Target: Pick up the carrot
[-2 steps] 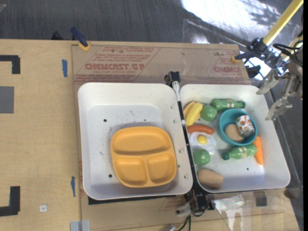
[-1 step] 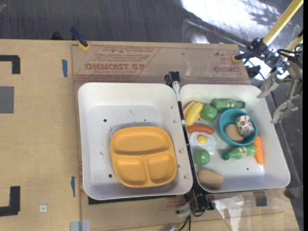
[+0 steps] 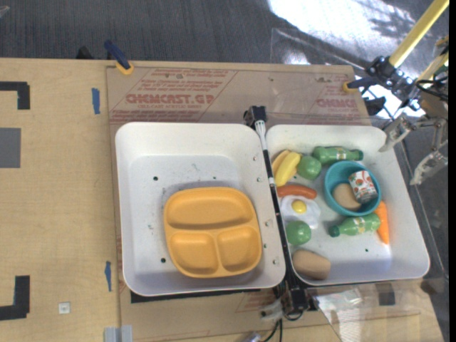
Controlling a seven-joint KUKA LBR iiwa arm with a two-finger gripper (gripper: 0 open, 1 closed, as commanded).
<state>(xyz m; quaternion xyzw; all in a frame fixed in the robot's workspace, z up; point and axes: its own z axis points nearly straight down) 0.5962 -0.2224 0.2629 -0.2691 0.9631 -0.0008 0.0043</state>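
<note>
The carrot (image 3: 382,222) is a small orange piece lying along the right wall of the right bin (image 3: 407,258), its length running near to far. It lies just right of a green toy bottle (image 3: 354,226) and below a teal bowl (image 3: 343,177). Nothing covers it.
The right bin also holds a banana (image 3: 286,167), a second green bottle (image 3: 336,154), a sausage (image 3: 296,190), a fried egg (image 3: 298,206), a green ball (image 3: 299,232) and a brown potato (image 3: 311,263). The left bin (image 3: 135,191) holds a yellow divided tray (image 3: 212,230).
</note>
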